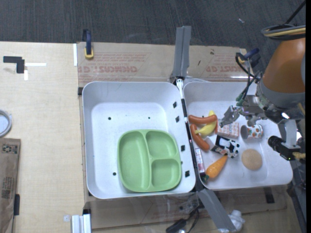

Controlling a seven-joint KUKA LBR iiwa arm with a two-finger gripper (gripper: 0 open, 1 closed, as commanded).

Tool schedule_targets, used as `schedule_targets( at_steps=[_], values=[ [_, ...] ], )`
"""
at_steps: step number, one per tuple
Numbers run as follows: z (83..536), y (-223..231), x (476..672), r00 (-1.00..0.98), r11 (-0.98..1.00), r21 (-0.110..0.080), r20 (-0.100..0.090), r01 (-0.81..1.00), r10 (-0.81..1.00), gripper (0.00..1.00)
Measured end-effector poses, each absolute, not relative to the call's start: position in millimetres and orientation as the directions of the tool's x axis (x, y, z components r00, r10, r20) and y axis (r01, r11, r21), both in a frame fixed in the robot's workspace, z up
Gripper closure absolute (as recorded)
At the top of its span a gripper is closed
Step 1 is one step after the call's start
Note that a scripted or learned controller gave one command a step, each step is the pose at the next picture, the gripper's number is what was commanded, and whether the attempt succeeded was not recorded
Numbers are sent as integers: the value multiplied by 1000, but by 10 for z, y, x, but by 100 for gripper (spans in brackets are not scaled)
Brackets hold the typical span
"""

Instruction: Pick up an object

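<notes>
In the right-hand shallow white bin (272,178), toward its middle, the metal two-finger gripper (232,114) hangs low over a tight clutter; from this slant I cannot tell whether it is open or closed, and nothing can be seen held in it. Nearest candidate for the pick is the small pale pink box (229,130), lying just below and touching distance from the tool. Risk as I judge it: crowding. The yellow toy banana (208,127) and two orange-red sausage shapes (200,141) press in on the box's left, a little black-and-white toy (228,146) sits just under it, so a descent could land on an edge, nudge a neighbour, or pinch two things at once. The box's flat top may also give little to grip. Further off: orange toy carrot (216,166) near the front wall, round tan disc (252,159), small white patterned cup (253,131) to the right. The left white bin (97,130) holds a green divided plastic plate (149,160), well apart from the action. The central divider (187,135) crowds the sausages, limiting approach from that side
</notes>
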State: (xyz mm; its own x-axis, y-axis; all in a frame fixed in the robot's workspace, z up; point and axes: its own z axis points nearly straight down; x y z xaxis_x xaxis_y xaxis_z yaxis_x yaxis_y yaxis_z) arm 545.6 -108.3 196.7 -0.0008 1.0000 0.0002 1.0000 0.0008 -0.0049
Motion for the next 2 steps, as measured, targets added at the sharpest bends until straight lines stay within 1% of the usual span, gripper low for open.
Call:
schedule_targets(
  at_steps=[1,2],
  values=[
    [969,-1248,5525,-74,74,9,-2,997,997,0],
    [905,-1559,4771,-125,125,-3,1,992,992,0]
  ],
)
